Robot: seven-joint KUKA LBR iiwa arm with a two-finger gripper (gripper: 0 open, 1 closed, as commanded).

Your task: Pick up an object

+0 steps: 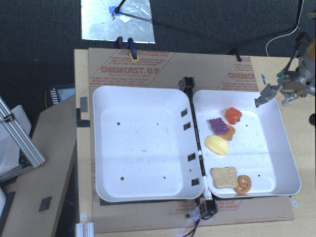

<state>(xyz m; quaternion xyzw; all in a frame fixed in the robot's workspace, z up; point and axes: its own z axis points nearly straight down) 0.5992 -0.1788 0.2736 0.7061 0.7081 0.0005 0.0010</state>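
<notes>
The hand [272, 95] is seen at the far right edge of the right bin [276, 147], with its fingers spread wide and nothing held between them. In that bin are placed a red toy [233, 115], a purple toy [218, 126], a yellow toy [217, 145], a toast slice [224, 177] and a pretzel [243, 183]. The left bin [106, 147] is set beside it on the counter [54, 132].
</notes>
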